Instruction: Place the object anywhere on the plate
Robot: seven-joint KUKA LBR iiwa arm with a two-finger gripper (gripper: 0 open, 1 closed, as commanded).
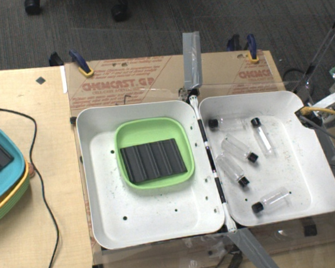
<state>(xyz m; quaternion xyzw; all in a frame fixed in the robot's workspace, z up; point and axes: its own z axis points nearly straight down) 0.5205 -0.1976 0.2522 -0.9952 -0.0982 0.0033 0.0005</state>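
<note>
We see the green plate (pixel 155 153) in the left bin (pixel 101 185), a dark ribbed mat lying on it. Four clear vials (pixel 262 135) with black caps lie scattered in the right bin (pixel 314 174), one loose cap (pixel 213 122) at its far left.

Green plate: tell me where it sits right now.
The green plate lies in the left white bin, toward its back, with a dark ridged mat on it; the clear vials lie in the right bin.
</note>
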